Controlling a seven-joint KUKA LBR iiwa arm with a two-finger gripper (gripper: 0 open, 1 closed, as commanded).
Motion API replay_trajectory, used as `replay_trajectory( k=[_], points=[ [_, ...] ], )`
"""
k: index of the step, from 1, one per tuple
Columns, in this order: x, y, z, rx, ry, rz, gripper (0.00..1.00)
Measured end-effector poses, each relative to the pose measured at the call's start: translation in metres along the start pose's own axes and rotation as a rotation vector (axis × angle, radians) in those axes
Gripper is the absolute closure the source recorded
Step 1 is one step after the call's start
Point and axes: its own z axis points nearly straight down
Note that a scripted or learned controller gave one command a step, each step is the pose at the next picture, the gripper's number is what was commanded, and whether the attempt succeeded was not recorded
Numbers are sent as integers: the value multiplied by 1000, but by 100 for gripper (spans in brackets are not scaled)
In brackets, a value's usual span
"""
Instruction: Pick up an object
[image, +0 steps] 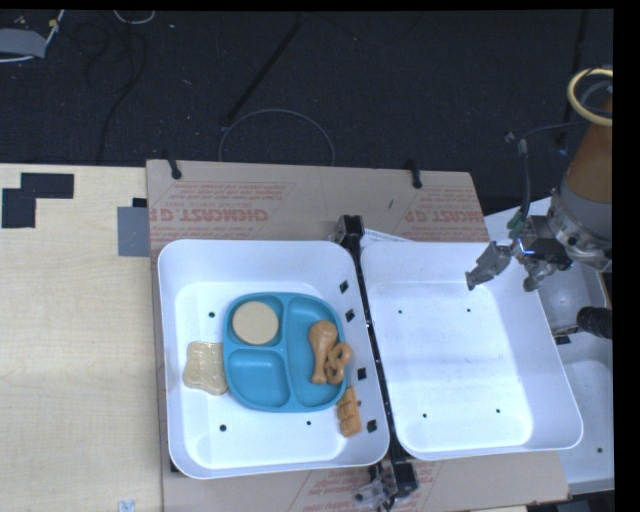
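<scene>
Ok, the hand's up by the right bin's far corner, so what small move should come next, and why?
Probably swing the hand left across the divider toward the left bin. All the objects lie there: a blue tray with a round cracker and a pretzel, plus a pale piece and a small brown piece beside it. The hand hovers over the right bin, near nothing graspable.

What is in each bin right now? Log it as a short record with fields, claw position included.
left bin: holds a blue divided plate
plate contents: round tan disc in one compartment, brown pretzel-like piece in another
beside plate, camera-left: pale toast-like piece, touching the plate rim
beside plate, lower right: small brown piece on the bin floor
claw: over the right bin, near its far right corner
claw grip: cannot tell
</scene>
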Motion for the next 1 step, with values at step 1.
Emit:
replay_trajectory(
  k=[1],
  points=[
    [0, 2, -7, -13, -2, -2, 0]
  ],
)
